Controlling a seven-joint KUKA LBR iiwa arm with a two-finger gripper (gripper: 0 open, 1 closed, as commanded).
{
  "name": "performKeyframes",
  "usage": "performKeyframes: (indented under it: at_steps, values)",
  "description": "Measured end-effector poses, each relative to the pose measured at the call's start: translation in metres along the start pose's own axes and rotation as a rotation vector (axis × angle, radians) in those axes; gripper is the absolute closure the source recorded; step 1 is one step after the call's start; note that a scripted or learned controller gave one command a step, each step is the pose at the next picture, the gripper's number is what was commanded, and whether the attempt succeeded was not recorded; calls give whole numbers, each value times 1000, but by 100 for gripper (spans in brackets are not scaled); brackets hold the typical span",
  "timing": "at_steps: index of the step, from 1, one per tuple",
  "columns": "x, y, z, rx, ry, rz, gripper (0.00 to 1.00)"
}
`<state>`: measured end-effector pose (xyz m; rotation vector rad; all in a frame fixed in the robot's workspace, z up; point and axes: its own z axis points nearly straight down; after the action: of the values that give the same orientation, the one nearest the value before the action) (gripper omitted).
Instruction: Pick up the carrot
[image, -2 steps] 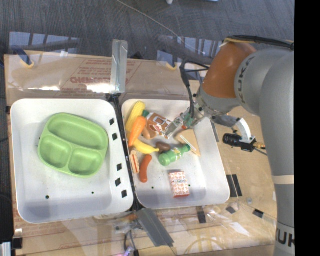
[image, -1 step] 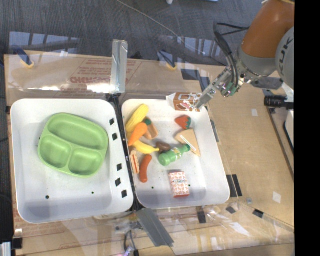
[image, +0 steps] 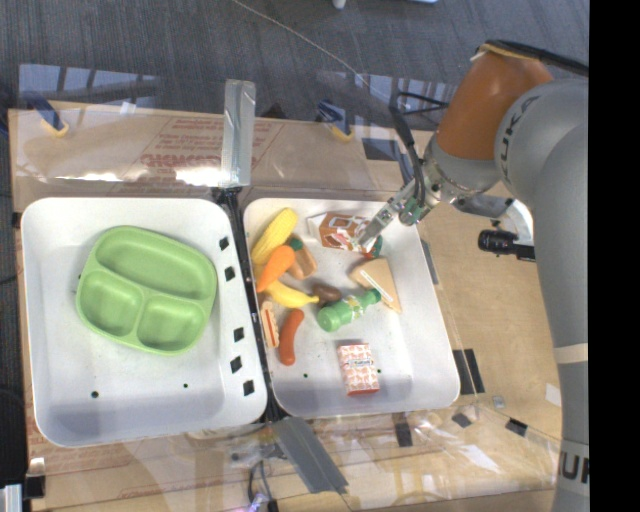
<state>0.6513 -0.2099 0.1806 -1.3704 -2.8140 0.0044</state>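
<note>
Carrot: lies in right bin, left side, between corn cob and banana. Gripper: near bin's top, fingers' spread indiscernible, apart from carrot.

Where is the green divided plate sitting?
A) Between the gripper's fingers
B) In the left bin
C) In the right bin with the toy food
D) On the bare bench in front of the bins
B: the green divided plate lies flat in the left bin, apart from the toy food.
</note>
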Motion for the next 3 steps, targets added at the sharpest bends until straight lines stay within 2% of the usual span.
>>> performKeyframes:
  at_steps: [1, 2, 3]
  values:
    - [22, -28, -129, -12, -20, -104, 100]
    - [46, 13, -117, -7, -9, 51, 100]
    - [9, -12, -24, -3, -5, -253, 100]
